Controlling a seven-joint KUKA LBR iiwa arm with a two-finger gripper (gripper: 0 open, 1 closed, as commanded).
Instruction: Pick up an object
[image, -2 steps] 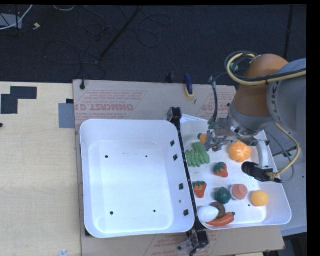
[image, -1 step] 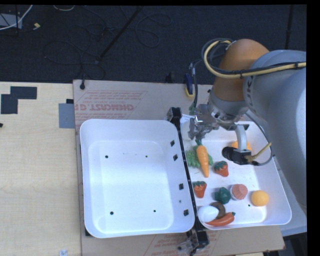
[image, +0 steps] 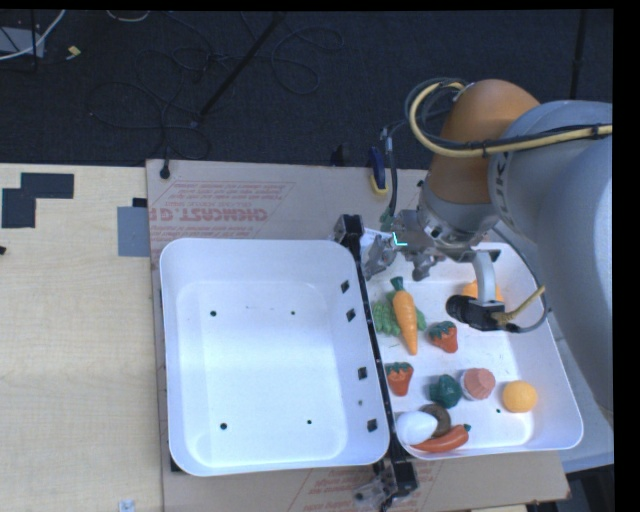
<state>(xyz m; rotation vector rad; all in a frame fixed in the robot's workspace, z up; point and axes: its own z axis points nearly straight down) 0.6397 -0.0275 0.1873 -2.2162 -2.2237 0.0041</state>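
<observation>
- carrot: orange toy with a green top, lying lengthwise in the right bin; taken here as the landmark. it rests on a leafy green piece that shows along its left side.
- gripper: just above the carrot's green top, over the far left corner of the right bin; its two dark fingers stand apart with nothing between them, one tip left of the carrot's top, one right.
- arm: grey with an orange band, rising above and right of the carrot.
- red strawberry-like toy: just right of the carrot's lower end.
- small red toy with green cap: directly below the carrot.
- dark green toy, pink round toy, orange ball: in a row below and right of the carrot.
- white egg and red chili: well below the carrot, touching each other.
- left bin: left of the carrot, beside the right bin.
</observation>
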